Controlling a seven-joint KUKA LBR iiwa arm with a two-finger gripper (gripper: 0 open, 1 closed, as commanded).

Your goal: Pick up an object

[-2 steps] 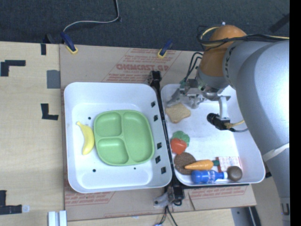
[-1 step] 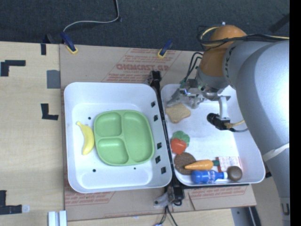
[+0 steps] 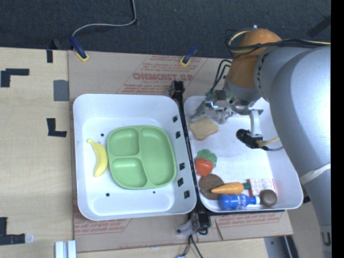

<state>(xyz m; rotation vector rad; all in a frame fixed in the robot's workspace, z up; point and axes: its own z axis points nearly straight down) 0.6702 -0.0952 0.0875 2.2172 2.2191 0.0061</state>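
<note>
The gripper (image 3: 210, 107) sits low over the far end of the right bin (image 3: 279, 171), just beside the bread slice (image 3: 203, 128), which lies near the divider between the bins. Whether the jaws are apart or together cannot be told. Judged a descent toward the bread, nothing seen held. Remaining toys crowd the bin's near edge: tomato (image 3: 204, 164), carrot (image 3: 227, 188), blue bottle (image 3: 237, 201). The left bin (image 3: 86, 144) carries a green tray (image 3: 142, 157) and banana (image 3: 99, 157).

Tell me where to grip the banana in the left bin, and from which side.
Grip the banana across its middle, coming straight down from above. It lies flat and curved between the bin wall and the green tray, so close the fingers across its narrow width, probably where the gaps allow.
</note>
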